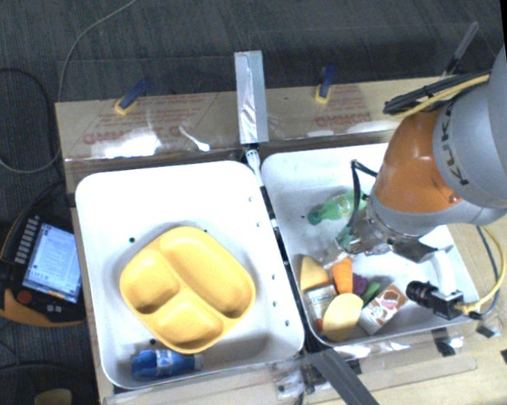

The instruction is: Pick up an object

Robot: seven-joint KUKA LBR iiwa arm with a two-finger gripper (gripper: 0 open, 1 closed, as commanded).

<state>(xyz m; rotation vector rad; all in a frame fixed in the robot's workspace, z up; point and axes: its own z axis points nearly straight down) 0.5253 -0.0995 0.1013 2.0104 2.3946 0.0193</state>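
Where the bench carries 2 shallow white bins side by side, the left bin (98, 207) holds the biggest item, a yellow divided plate (187, 288) lying tilted near its middle. The right bin (296, 173) sits just beside it, and the grey arm (476, 151) with its orange band (415, 172) reaches over that bin from the right, covering much of its upper right part. The gripper (368, 240) hangs low at the arm's end above the bin's centre; its tips are hidden among the objects, so I cannot tell how they stand or whether anything sits between them.

Below the wrist lies a cluster of small things near the right bin's front. A yellow wedge (313, 274) rests by the left wall, with a rounder yellow piece (342, 315) in front of it. An orange carrot-like piece (343, 276) stands between them, just under the gripper. A small red and white packet (383, 309) lies to its right. A green bottle (332, 207) lies farther back, just left of the gripper. In the left bin's front corner lies a blue can (166, 362) on its side, close to the plate's edge.
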